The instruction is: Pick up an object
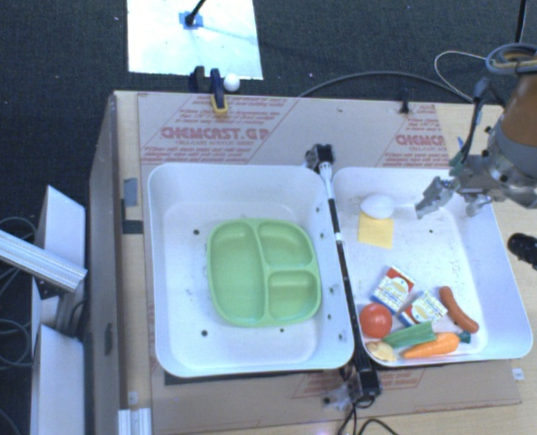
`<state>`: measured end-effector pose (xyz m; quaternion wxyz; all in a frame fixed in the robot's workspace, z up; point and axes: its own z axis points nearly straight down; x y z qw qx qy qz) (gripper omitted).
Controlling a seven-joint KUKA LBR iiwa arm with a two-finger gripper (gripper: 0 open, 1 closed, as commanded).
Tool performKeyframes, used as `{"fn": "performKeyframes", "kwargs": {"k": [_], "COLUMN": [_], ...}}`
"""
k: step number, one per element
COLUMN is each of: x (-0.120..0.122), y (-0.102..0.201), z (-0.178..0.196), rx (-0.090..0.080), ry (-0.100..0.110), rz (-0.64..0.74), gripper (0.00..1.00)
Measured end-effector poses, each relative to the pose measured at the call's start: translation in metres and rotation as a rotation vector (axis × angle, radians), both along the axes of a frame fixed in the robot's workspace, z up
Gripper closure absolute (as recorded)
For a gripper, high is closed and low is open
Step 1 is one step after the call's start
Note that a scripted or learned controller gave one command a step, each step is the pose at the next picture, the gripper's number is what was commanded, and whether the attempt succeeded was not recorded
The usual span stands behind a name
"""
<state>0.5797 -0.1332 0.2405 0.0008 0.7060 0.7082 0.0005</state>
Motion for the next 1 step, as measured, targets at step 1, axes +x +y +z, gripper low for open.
{"fn": "performKeyframes", "kwargs": {"k": [1], "x": [0.0272], "y": [0.0085], "z": [-0.1558], "rx": [0.000], "ry": [-0.001], "rz": [0.001], "gripper": [0.00]}}
